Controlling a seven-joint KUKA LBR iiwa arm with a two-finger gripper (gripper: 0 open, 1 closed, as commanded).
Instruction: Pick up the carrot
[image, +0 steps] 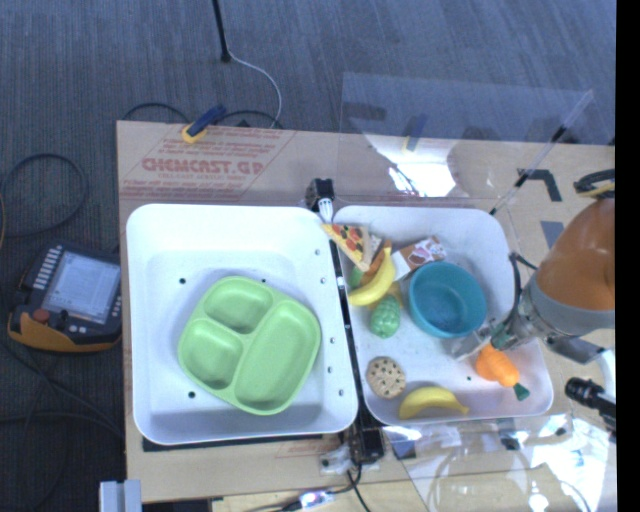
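Note:
The carrot (497, 366) is orange with a small green tip. It lies near the right wall of the right bin (500, 232), towards the front. My gripper (484, 343) hangs low over the bin, just above and to the left of the carrot and right beside the blue bowl (447, 298). It is close to the carrot's thick end or touching it. The arm's grey wrist and orange band (588, 262) rise to the right of it.
The right bin also holds a banana (372, 285), a second banana (432, 402), a cookie (385, 376), a green knobbly fruit (386, 318), a pizza slice (352, 241) and a small packet (426, 250). A green divided plate (252, 343) lies in the left bin (160, 240).

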